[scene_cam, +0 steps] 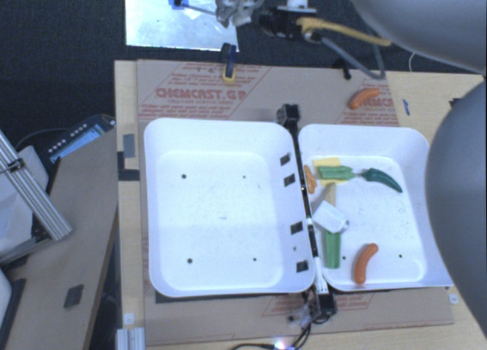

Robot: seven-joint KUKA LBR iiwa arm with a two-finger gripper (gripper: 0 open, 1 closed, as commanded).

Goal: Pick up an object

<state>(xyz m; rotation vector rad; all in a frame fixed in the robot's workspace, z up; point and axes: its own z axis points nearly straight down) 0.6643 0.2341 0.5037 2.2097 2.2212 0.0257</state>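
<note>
Several small toy foods are lying in the right bin [411, 143]: a sausage [364, 262] at 5 o'clock, a green pepper [383, 179] at 1 o'clock, and a white block [331, 217] overlapping a green stick [332, 247] near the centre divider. Judged light, stiff and smooth, the sausage is sitting apart from the rest and is inviting a pinch across its narrow middle, though the bin wall nearby is limiting approach. The grey arm [456, 219] is looming at 3 o'clock; whether the gripper is gaping or closed cannot be told.

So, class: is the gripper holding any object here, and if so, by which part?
Nothing is held. The gripper hangs above the bench, beyond the bins, with no object between its fingers.
</note>
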